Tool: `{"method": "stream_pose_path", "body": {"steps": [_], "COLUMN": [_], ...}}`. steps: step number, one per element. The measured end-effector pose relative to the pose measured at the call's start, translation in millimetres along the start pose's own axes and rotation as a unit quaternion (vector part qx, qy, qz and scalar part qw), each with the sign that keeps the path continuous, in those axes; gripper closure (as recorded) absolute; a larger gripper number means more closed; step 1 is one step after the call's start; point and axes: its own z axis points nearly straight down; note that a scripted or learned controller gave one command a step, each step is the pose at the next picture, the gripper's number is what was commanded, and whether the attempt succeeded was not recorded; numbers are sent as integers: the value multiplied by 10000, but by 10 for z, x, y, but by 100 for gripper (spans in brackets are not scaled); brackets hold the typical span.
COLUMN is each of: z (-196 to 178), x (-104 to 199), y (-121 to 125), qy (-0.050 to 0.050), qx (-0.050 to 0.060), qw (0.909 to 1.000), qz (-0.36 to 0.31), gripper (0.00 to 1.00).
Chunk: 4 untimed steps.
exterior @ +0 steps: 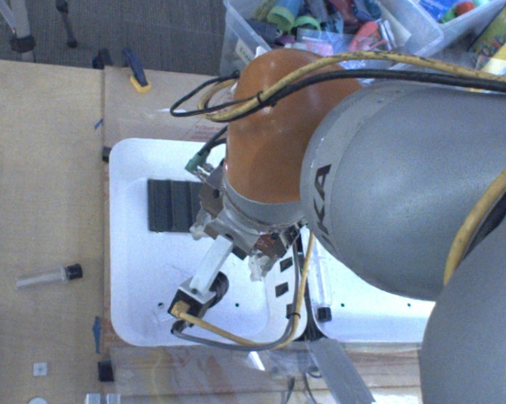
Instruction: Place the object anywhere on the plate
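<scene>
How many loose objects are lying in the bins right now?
1. A dark ribbed block lies flat in the upper left part of the left bin. The arm covers most of the right bin, so more may be hidden.

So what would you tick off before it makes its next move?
1. Object found: ok. A dark ribbed block lies flat in the left-hand bin, toward its far side.
2. Gripper over the correct bin: ok. It hangs above the left-hand bin, just right of the block.
3. Block in the grip: not ok. It rests on the bin floor, beside the gripper.
4. Where the plate is: cannot tell. The arm covers most of the right-hand bin.
5. Clear route to the plate: cannot tell, for the same reason.
</scene>
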Motion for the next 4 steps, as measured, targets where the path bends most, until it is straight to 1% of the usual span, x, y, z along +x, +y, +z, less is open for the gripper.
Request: {"method": "stream_pose_path", "body": {"steps": [1,2,3,4], "z": [1451,1359,824,1221], "x": [-8,-10,-512,30], "y": [12,16,433,233], "qy": [-1,-4,4,14], "qx": [4,9,-4,-4], "qw": [9908,9906,9984,9689], "qz": [1351,1365,-571,2473], "gripper": [0,100,100,100]}}
